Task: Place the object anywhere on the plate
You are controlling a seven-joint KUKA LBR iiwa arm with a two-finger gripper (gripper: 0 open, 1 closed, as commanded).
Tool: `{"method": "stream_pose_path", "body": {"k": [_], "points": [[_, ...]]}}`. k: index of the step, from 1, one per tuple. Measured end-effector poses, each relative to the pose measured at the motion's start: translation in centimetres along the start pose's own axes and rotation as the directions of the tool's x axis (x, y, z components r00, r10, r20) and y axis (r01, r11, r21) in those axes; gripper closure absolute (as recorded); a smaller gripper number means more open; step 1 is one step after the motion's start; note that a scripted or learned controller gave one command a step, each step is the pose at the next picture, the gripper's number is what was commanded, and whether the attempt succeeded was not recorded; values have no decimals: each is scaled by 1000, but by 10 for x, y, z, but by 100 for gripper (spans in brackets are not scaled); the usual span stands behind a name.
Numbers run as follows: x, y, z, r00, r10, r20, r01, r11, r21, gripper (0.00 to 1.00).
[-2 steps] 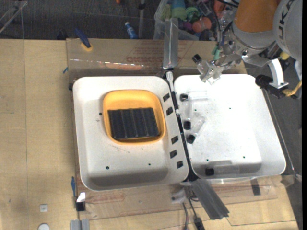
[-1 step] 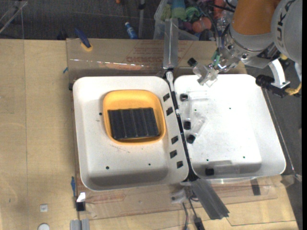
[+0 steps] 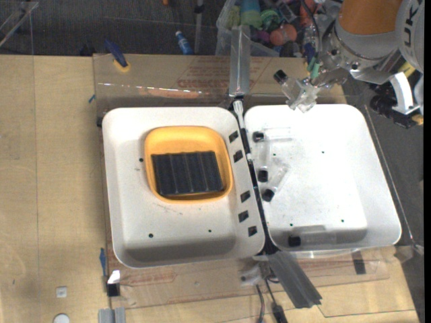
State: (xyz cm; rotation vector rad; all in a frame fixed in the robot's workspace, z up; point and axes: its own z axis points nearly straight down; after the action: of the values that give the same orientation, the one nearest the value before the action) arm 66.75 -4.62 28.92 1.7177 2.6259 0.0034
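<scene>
- Two white bins side by side on a wooden bench: left bin (image 3: 128, 234), right bin (image 3: 350, 180).
- Left bin holds a yellow-orange plate (image 3: 153, 140), squarish with rounded corners, lying flat around the bin's middle, a bit toward the far side.
- Dark ribbed rectangular object (image 3: 186, 173) lies flat on the plate, covering most of its near half; the plate rim shows all around it.
- The object touches only the plate and is well apart from the gripper.
- Arm (image 3: 377, 12), grey with an orange band, comes in at the top right.
- Gripper (image 3: 303, 98) hangs over the far edge of the right bin, near the divider side, tilted.
- Fingers are clear/translucent and blur into the white bin; cannot tell whether they are apart or together. Nothing visibly between them.
- Right bin has a few small dark bits (image 3: 264, 175) near its left wall, too small to identify.
- Black divider strip (image 3: 246, 173) runs between the two bins.
- Clear box of mixed colourful toys (image 3: 276, 12) sits beyond the bench, top centre.
- Small blue clamp (image 3: 119, 59) on the bench's far left edge.
</scene>
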Motion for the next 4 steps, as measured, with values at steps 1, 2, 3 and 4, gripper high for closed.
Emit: {"method": "stream_pose_path", "body": {"k": [1, 2, 3, 4], "points": [[-25, -12, 78, 996, -86, -3, 86, 996, 4, 100], [-21, -10, 44, 988, -152, 1, 152, 988, -1, 100], [-37, -16, 5, 982, -189, 1, 189, 982, -1, 100], [-62, -27, -18, 977, -213, 2, 213, 977, -1, 100]]}}
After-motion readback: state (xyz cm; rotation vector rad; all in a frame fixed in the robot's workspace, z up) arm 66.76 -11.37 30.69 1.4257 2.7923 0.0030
